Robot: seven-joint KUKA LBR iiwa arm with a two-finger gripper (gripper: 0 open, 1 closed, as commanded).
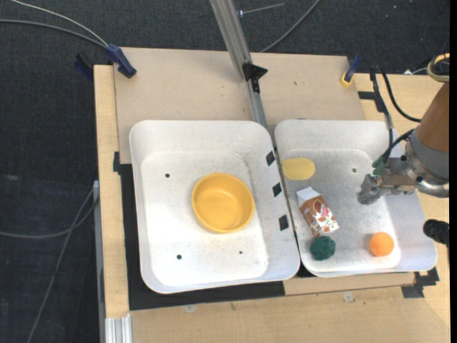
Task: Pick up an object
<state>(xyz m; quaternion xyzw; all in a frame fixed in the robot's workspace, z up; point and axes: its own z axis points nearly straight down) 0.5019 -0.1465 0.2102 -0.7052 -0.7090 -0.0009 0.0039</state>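
Nearest the camera, along the bottom edge of the right bin (357, 138), lie an orange ball (381, 244) and a dark green ball (323, 248), well apart from each other. Just above the green ball, at about its twelve o'clock, a small carton (317, 214) with a white top and brown-red print lies on its side, tilted, its lower end almost touching the green ball. At the carton's eleven o'clock a flat yellow oval piece (298, 168) rests near the bin's left wall.

From the orange ball, the gripper (369, 191) is at about twelve o'clock, over the right half of the same bin, clear of every object. Nothing sits between its fingers; whether they are spread or closed cannot be told from this slant. Behind it, at its three o'clock, the grey arm with its orange band (437, 128) comes in from the right edge, with black cables running up toward one o'clock.

Across the divide, at the carton's nine o'clock, the left bin (164, 263) holds a yellow bowl (223, 203), upright, near its middle. Both bins rest on a tan bench (186, 84). A grey metal bar (232, 27) slants down from twelve o'clock to the gap between the bins.
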